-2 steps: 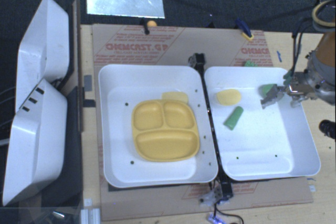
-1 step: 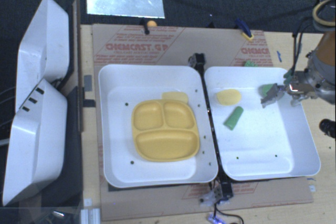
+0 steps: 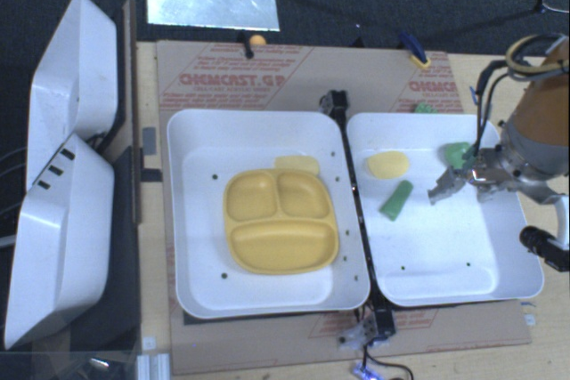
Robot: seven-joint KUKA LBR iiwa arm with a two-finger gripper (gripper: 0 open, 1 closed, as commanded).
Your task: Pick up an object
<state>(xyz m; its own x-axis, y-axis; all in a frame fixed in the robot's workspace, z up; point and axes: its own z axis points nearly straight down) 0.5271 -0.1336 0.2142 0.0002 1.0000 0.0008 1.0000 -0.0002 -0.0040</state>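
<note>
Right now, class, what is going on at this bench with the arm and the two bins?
A robot arm reaches in from the right, its gripper low over the right bin. Nothing can be seen between its fingers. Just left of it lie a green stick and a pale yellow oval piece; another green piece sits beside the arm. The left bin holds a yellow divided tray with a pale yellow block at its far edge.

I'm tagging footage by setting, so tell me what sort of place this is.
Most likely a robotics lab bench set up for grasping trials. Two shallow white bins sit side by side on a cardboard sheet, toy-like items such as a yellow divided tray lie in them, and a robot arm reaches in.
</note>
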